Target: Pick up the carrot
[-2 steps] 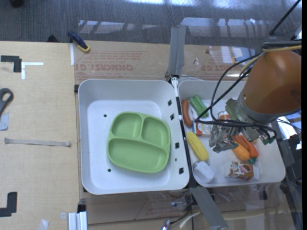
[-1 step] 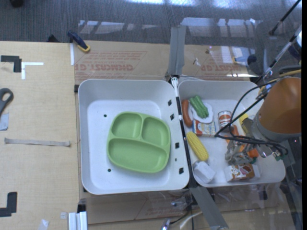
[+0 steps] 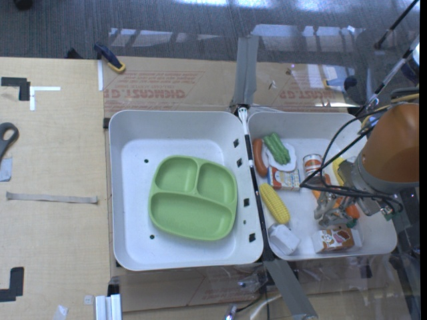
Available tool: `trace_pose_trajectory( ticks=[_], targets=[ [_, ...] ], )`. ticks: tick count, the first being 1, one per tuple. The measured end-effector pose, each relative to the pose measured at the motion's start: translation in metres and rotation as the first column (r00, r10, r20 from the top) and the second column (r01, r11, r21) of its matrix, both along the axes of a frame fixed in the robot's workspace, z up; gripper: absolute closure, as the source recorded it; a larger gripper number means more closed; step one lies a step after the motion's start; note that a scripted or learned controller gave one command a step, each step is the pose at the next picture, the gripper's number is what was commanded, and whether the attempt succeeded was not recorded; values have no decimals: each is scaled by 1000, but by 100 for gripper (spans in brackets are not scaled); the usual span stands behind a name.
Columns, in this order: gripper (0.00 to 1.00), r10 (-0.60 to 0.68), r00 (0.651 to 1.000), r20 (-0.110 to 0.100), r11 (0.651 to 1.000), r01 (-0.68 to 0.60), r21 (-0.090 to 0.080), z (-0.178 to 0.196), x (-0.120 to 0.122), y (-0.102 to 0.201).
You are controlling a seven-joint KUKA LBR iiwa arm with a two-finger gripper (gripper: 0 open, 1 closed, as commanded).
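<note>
The carrot (image 3: 351, 211) appears as a small orange piece low in the right bin (image 3: 301, 122), mostly covered by the arm. My gripper (image 3: 326, 210) reaches down from the right and sits directly to the carrot's left, touching or nearly touching it. The arm's orange band (image 3: 395, 145) and cables hide the space around the wrist. I cannot make out whether the carrot is held.
Around the gripper lie a corn cob (image 3: 274, 203), a small can (image 3: 311, 165), a brown carton (image 3: 335, 240), a white cup (image 3: 283, 239), a green vegetable (image 3: 277, 149) and a reddish sausage (image 3: 257, 155). The left bin (image 3: 127, 179) holds a green divided plate (image 3: 195, 197).
</note>
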State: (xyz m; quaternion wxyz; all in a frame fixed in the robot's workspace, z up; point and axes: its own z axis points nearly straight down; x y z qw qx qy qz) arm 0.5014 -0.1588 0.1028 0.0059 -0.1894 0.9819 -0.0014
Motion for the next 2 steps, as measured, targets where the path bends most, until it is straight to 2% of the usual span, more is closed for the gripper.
trace_pose_trajectory(
  ticks=[1, 2],
  targets=[
    [0, 2, 1000, 17, 1000, -1, -1, 4, 5, 1],
    [0, -219, 975, 25, 976, 219, 5, -2, -2, -30]
  ],
)
